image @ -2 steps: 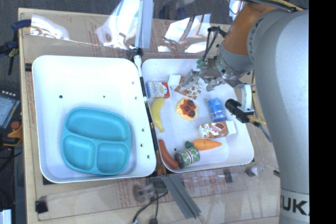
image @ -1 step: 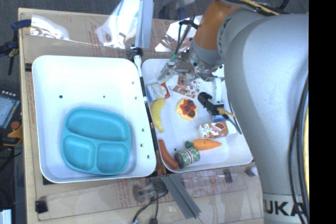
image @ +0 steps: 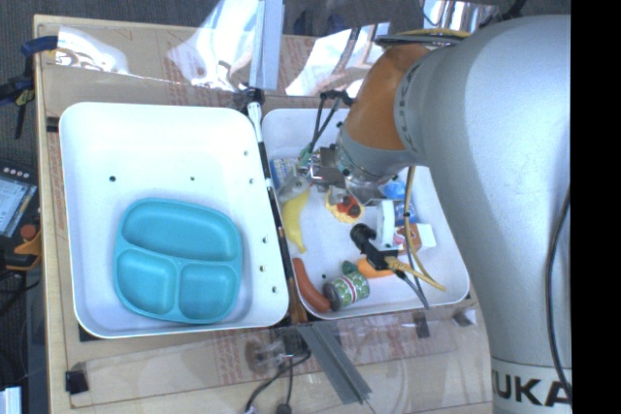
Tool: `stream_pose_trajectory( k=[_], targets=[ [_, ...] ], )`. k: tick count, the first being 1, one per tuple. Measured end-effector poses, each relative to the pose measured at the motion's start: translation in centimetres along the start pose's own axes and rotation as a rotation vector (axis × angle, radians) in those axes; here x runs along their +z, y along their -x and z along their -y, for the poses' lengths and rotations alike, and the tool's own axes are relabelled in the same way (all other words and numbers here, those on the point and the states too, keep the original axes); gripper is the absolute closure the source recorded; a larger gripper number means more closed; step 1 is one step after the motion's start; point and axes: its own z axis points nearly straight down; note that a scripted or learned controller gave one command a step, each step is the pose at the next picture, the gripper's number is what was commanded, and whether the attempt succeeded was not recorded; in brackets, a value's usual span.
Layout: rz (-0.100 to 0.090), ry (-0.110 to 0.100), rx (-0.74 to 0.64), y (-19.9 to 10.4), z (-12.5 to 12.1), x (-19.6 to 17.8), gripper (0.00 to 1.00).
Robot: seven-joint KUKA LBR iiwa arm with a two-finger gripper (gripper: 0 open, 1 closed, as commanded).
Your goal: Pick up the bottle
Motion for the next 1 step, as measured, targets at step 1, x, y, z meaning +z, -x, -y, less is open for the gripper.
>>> stream_pose_trajectory(
  k=[1],
  targets=[
    [0.001, 0.002, 0.036, 0.0, -5.34, -0.04, 0.0]
  ],
)
